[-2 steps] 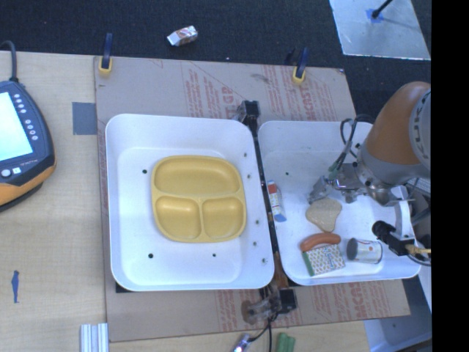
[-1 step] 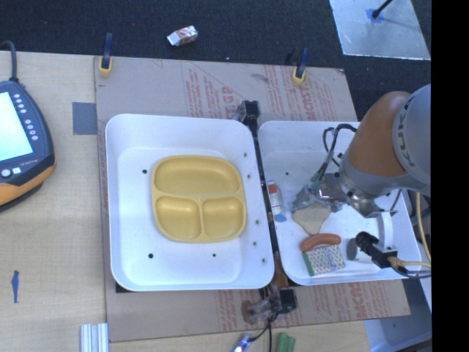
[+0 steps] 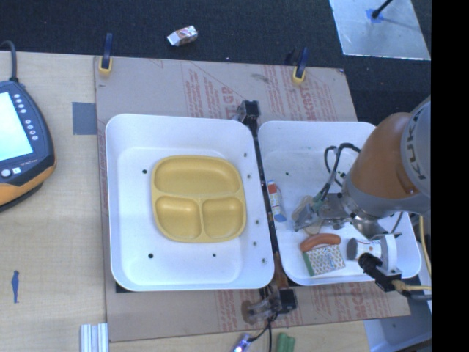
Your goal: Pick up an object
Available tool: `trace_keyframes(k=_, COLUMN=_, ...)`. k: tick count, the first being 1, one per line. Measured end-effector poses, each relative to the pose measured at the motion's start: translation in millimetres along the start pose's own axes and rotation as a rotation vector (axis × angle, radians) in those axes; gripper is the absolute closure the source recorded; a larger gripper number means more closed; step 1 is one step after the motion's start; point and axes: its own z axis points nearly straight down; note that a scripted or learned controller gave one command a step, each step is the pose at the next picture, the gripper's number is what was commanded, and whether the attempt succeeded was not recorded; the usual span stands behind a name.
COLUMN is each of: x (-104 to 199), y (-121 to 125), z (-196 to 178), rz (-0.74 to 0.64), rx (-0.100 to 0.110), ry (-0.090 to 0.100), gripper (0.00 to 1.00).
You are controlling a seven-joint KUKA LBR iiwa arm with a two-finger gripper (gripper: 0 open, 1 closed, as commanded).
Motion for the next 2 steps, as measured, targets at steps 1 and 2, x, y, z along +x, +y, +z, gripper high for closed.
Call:
trace_keyframes(k=1, x=12, y=39, z=0, rz=0.001, rx=-0.001, ry=0.000, gripper=0.00)
trace_keyframes(k=2, x=-21, y=94, z=-1, rz=0.004, rx=-0.002, ry=0.001, gripper=0.00)
